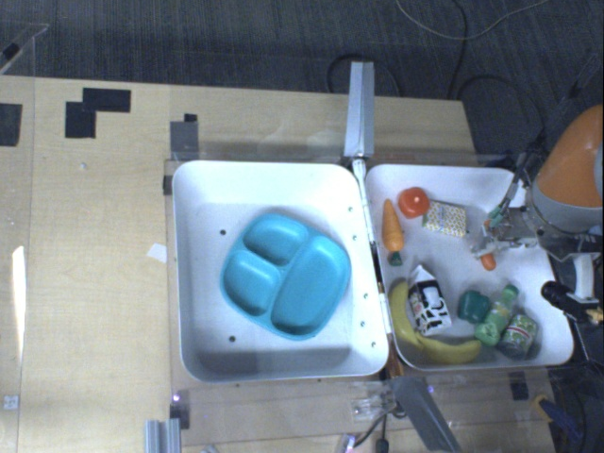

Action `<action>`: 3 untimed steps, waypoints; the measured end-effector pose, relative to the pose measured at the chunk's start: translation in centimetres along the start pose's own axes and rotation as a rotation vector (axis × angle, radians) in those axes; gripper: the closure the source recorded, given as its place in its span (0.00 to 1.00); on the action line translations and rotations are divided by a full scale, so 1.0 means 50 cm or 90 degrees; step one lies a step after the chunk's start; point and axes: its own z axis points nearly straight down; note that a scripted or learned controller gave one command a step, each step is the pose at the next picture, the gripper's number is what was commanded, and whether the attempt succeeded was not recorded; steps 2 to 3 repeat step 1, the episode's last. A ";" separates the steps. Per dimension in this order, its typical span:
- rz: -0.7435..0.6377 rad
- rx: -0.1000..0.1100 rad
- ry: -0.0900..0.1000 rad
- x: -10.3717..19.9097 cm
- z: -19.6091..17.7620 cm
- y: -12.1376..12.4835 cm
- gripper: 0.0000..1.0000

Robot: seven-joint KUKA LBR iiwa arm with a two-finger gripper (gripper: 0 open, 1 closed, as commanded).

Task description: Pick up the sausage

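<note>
Right bin [469,183] holds the sausage [487,261] just below the hand [498,231].

The right bin [472,182] is crowded from 9 through 6 to 4 o'clock by carrot [391,226], banana [425,340] and bottle [496,315], with bare floor at its centre.

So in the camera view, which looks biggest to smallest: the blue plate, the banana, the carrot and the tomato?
1. Blue plate, by far the biggest.
2. Banana, long and curved.
3. Carrot, shorter and thinner.
4. Tomato, a small round ball, though it looks close to the carrot in overall size.
</note>
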 end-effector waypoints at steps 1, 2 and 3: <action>-0.126 0.006 0.000 0.099 -0.197 0.062 1.00; -0.126 0.006 0.000 0.099 -0.197 0.062 1.00; -0.126 0.006 0.000 0.099 -0.197 0.062 1.00</action>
